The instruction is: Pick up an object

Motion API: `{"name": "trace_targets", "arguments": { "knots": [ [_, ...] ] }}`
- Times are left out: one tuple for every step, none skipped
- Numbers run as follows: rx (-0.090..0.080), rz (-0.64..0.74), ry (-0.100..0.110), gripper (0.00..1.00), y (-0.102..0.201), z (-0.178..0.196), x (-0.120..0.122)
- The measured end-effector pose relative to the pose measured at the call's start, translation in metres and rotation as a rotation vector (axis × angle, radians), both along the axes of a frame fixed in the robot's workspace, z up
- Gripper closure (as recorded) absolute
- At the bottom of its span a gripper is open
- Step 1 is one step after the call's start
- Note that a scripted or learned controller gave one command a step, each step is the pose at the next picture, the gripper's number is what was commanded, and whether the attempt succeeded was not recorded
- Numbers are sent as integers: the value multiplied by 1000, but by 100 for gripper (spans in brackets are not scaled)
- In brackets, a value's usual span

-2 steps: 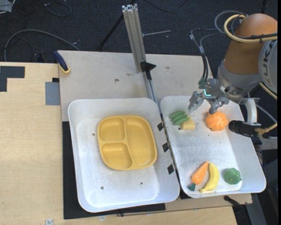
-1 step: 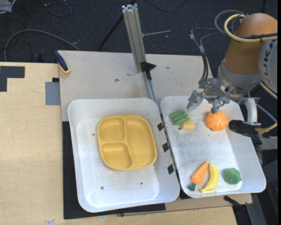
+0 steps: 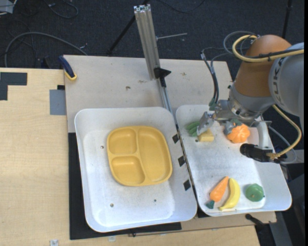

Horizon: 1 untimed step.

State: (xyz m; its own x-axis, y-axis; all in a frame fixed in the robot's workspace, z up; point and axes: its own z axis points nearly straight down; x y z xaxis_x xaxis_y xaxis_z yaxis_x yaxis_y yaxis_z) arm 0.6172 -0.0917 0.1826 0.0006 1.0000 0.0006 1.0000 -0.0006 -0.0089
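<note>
Fingers [image 3: 205, 122] spread just above yellow block [image 3: 206, 136], beside orange fruit [image 3: 239, 134]

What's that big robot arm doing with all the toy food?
The robot arm's gripper is low over the right bin, at the far end near a green toy and a pale yellow piece. Nothing can be seen between its fingers. An orange toy lies close by, and a carrot, banana and green apple sit at the near end. The left bin holds a yellow divided plate.
</note>
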Motion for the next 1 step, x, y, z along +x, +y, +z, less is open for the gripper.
{"name": "trace_targets", "arguments": {
  "knots": [
    [0, 0, -1, 0, -5, -46, -1]
  ]
}}
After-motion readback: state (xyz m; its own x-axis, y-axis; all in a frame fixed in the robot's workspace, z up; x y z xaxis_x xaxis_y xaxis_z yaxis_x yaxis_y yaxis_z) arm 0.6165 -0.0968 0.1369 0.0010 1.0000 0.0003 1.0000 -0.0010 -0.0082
